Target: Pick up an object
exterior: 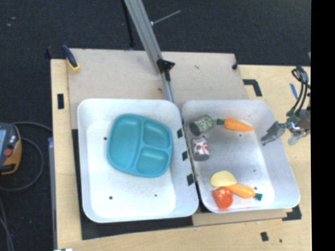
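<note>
Carrot (236,124) in rt bin (275,156), end effector (282,129) nearby.

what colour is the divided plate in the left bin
Teal blue. The plate shows plainly in the camera view, lying in the left bin.

I count two white bins on my worktop (125,77), side by side: the left bin (94,192) and the right bin (277,161). The left one carries one thing, a teal divided plate (140,145) with three compartments. The right one carries six things by my tally: two carrots, one near the far wall (235,124) and one near the front (242,191); two small cans, a greenish one (201,124) and a red-and-silver one (200,148), both by the left wall; one yellow rounded piece (223,179); and one red piece (222,198) just beside it. One tool (285,130) sits at the right bin's edge.
</note>
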Available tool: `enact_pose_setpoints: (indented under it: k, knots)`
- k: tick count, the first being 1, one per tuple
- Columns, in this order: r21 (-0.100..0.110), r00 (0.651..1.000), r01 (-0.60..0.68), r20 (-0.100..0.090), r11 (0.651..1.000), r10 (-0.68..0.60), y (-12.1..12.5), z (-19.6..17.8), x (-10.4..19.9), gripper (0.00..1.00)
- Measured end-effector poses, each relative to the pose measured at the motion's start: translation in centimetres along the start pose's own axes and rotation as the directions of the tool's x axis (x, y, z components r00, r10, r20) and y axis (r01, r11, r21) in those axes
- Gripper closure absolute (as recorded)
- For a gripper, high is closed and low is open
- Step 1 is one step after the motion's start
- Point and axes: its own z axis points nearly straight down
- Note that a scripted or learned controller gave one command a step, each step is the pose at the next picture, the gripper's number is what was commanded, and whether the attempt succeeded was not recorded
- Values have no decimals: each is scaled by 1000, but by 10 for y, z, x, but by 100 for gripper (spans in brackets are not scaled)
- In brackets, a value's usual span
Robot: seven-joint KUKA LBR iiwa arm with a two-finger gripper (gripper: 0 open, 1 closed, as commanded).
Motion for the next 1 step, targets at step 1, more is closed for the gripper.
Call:
enact_pose_setpoints:
  k: [1]
  knots:
    - [-10,1000,3,3,1000,-3,2,-6,0,0]
